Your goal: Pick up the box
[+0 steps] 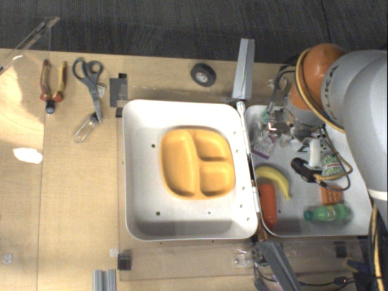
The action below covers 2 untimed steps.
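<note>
My claw (274, 125) may grab the wrong clutter beside the banana (276, 179); its grip I cannot tell.

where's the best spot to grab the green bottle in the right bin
Probably mid-body, from straight above, gripping across its width: the green bottle lies on its side along the right bin's near wall, so a side approach looks blocked.
</note>
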{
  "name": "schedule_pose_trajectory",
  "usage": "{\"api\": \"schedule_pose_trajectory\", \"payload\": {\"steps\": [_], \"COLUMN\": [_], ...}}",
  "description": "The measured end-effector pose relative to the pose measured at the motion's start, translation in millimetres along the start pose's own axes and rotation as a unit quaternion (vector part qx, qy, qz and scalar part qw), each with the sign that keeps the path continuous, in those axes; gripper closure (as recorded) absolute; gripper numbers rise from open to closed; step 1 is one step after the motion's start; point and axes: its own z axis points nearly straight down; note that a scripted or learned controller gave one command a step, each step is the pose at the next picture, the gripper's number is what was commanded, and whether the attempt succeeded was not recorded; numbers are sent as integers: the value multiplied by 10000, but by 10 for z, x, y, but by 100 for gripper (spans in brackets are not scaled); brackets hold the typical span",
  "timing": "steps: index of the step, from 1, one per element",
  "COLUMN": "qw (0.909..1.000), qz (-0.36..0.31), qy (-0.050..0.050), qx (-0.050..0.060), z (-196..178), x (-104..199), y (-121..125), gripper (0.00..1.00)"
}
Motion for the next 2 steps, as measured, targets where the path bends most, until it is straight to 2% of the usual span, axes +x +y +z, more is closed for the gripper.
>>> {"api": "schedule_pose_trajectory", "payload": {"steps": [1,2], "qw": [10000,9999], "qz": [-13,167], "qy": [-7,5], "qx": [-38,14], "z": [-128,-1199], "x": [3,255], "y": [26,-603], "gripper": [100,100]}}
